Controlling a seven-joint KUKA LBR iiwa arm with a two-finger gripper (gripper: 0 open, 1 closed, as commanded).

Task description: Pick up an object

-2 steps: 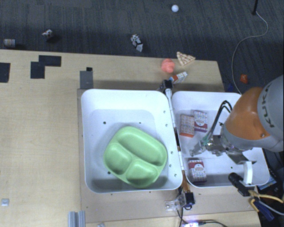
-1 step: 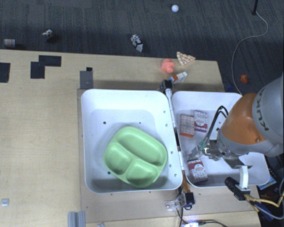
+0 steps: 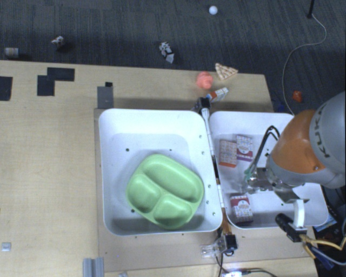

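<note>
Your arm's gripper (image 3: 253, 181) sits low in the right white bin (image 3: 281, 121), right of centre in the frame, under the grey wrist and the orange band (image 3: 294, 149). From this angle you cannot tell whether the jaws are open or closed; the wrist body covers them, and nothing can be seen between them.

Objects in that right bin: a small red-and-white printed packet (image 3: 227, 152) lying flat in the upper left part of the bin, touching a second similar red-and-white carton (image 3: 245, 147) just to its right. A third small dark red box (image 3: 241, 207) lies near the bin's lower left corner, just below and left of the gripper, apart from it.

The left white bin (image 3: 116, 135) at frame centre holds a pale green plastic divided tray (image 3: 165, 190), three compartments, resting tilted in the lower half of the bin.

On the wooden bench (image 3: 48, 178) above the bins, upper centre: a round pink ball (image 3: 204, 80), a wedge-shaped pizza-slice toy (image 3: 225, 71) just right of it, and a small tube-like item (image 3: 218, 95) near the divider between the bins. A white ball (image 3: 213, 10) lies on the dark floor at the top of the frame.
</note>
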